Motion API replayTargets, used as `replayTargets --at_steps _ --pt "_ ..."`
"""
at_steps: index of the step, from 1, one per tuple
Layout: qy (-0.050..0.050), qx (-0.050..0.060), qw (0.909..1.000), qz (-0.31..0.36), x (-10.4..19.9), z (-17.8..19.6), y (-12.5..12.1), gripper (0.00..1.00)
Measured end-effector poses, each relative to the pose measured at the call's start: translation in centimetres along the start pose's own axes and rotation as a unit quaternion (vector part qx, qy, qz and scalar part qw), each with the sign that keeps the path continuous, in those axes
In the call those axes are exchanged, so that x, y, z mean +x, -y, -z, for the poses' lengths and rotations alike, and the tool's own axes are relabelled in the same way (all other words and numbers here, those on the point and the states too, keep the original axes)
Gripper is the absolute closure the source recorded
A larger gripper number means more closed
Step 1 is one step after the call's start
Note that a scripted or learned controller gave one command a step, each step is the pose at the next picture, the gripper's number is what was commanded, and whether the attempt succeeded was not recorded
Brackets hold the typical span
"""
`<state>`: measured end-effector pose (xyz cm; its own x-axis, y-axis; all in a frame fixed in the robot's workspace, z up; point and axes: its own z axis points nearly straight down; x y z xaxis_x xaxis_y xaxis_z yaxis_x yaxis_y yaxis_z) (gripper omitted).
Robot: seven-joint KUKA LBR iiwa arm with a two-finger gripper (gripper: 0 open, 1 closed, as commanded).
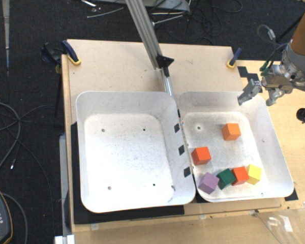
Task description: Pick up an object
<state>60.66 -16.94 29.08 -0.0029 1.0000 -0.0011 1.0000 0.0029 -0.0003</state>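
Six small blocks in the right bin (274, 151), all toward 7 o'clock from the hand (259, 93). Nearest: an orange block (232, 131), alone in the bin's upper middle, well apart from the rest. Next, a red-orange block (201, 155) near the bin's left wall. Along the near edge, a tight row: purple block (209, 182), green block (226, 178), red block (240, 175), yellow block (254, 173), touching or almost so. Hand hanging above the bin's far right corner, at 1 o'clock from the orange block, fingers spread wide and slanted down, holding nothing. Arm reaching in from 3 o'clock, wrist tilted over the rim. Likely best pick: the lone orange block, with free space on every side; the row looks harder, neighbours crowding the fingers. Left bin (91, 151) bare of blocks. No long axis to mind: roughly cubic pieces, only the turn of their faces.
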Motion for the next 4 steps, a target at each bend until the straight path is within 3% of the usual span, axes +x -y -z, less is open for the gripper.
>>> replayTargets --at_steps 1,2,3,4 --pt "0.000 -0.003 1.0000 0.000 -0.1 2.7 -2.1 0.00" --pt "-0.002 0.005 1.0000 -0.002 1.2 -9.9 7.3 0.00" --pt "0.000 0.000 1.0000 0.001 3.3 -19.8 2.7 0.00" --pt "0.001 -0.002 1.0000 0.000 0.4 -19.5 -3.5 0.00"
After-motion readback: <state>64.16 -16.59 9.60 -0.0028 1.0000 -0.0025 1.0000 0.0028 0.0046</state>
